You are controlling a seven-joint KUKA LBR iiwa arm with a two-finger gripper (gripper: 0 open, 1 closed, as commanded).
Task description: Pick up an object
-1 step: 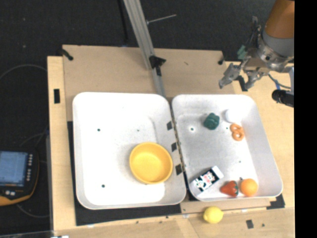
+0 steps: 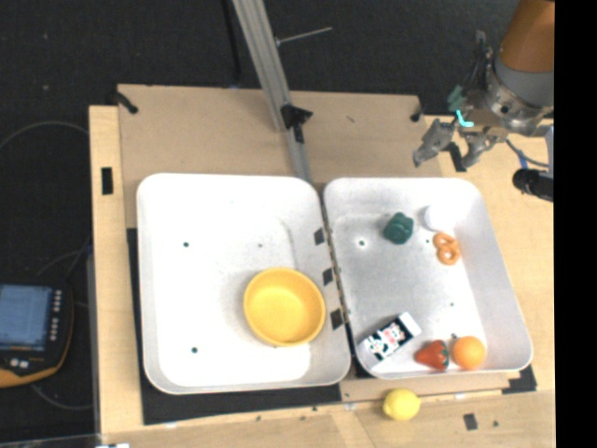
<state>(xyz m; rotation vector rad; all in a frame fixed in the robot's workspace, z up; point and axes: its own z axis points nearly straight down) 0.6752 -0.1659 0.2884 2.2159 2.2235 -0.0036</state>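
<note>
Gripper (image 2: 446,149) hovering beyond the right shallow white bin (image 2: 499,278).
We are seeing its fingers spread apart, gripping nothing.

No text, label or number can be read. A small black-and-white printed carton (image 2: 391,336), well below the gripper (image 2: 451,149) in the right bin (image 2: 494,278), carries markings too blurred to make out.

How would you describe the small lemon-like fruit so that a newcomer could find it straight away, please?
Start at the right-hand white bin and go to its near edge. Just outside that edge, on the bare wooden bench, lies the yellow lemon. It alone sits outside the bins, and is far smaller than the yellow bowl.
</note>
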